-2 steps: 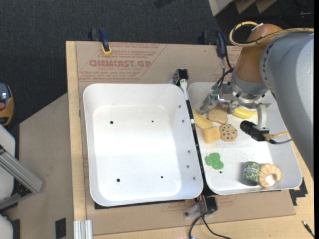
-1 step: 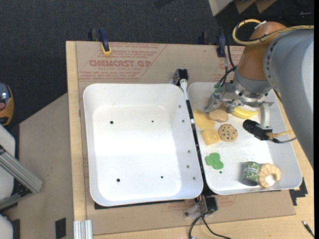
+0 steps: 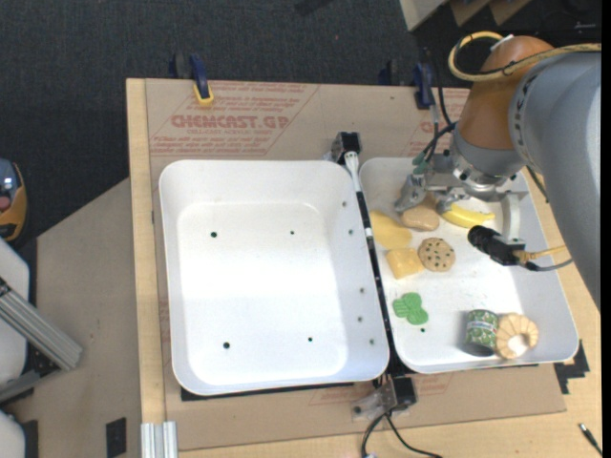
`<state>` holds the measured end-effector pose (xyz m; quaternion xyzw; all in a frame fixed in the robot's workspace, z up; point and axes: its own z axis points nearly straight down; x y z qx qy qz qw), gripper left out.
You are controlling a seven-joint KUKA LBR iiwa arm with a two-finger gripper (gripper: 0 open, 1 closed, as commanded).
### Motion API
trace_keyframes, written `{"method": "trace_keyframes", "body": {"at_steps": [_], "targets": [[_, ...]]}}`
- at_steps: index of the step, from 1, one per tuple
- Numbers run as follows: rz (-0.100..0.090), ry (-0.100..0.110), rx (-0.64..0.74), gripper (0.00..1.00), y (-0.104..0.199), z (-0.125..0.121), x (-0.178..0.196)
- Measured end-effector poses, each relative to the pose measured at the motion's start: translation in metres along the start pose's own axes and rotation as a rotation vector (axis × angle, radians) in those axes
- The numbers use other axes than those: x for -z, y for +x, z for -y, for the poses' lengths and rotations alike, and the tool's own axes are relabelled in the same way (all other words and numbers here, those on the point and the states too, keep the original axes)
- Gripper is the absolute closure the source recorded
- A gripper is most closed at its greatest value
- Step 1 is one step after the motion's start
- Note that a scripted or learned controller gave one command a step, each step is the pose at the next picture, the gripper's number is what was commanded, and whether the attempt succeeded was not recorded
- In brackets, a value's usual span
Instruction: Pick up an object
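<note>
Grey gripper (image 3: 426, 197) low over tan bread roll (image 3: 420, 219); right bin (image 3: 554, 324).

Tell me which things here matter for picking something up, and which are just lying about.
Job in hand:
gripper
tan bread-shaped piece under it
banana
cookie
cheese pieces
green leaf
can
shrimp

Lying about:
left bin
blue clamps
cardboard sheet

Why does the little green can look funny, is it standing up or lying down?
Lying down. The can rests on its side in the right bin.
</note>
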<state>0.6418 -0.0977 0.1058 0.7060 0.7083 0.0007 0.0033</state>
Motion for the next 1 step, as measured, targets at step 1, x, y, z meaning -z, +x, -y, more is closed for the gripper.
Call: {"method": "trace_keyframes", "body": {"at_steps": [1], "targets": [[-0.005,-0.002,0.002,1.0,0.055,0.0223,0.0848]]}}
